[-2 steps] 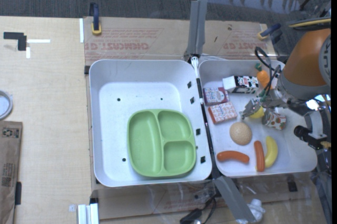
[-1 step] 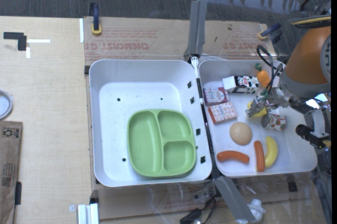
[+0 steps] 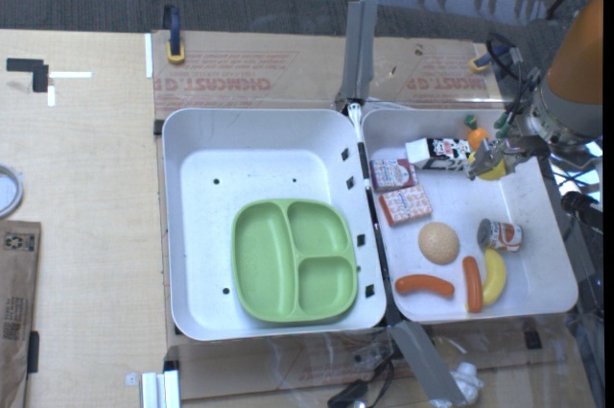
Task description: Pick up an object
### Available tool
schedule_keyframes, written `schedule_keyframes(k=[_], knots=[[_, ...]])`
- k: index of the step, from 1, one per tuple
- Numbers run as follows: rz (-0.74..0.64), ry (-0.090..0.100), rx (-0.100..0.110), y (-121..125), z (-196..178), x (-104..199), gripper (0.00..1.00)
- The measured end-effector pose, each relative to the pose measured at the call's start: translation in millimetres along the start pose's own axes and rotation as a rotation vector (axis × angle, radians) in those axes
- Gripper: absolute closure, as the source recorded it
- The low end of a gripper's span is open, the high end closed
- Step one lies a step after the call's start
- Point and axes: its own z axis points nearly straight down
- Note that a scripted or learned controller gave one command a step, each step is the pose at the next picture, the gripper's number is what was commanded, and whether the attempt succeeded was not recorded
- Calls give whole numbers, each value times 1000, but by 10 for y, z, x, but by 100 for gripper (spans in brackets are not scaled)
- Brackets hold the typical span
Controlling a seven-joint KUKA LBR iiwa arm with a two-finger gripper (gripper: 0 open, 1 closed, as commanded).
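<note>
Trouble is brewing in the back corner of the right bin (image 3: 566, 296). The gripper (image 3: 498, 156) sits low there, hard by the far right wall, and a small yellow thing (image 3: 492, 170) shows at its tip with a bit of orange (image 3: 477, 139) just above; whether the fingers are clamped, spread, or actually gripping that yellow piece, I cannot tell from this angle. Just left of the gripper lies a black-and-white carton (image 3: 439, 152), touching or nearly so, and that is the worry: a lift from here can drag the carton or nudge it against the two red-and-white boxes (image 3: 399, 190) beyond it. A hold this near the bin wall can also be shallow, so the piece may slip out on the way up. The egg (image 3: 438, 242), can (image 3: 501, 235), banana (image 3: 494, 276) and two sausages (image 3: 449, 285) lie well clear, nearer the front. The green plate (image 3: 293, 259) sits alone in the left bin (image 3: 187, 204).
</note>
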Motion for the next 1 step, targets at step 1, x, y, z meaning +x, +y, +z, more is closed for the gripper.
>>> schedule_keyframes(k=[1], knots=[[-423, 1, -1, -231, 176, -548, 100]])
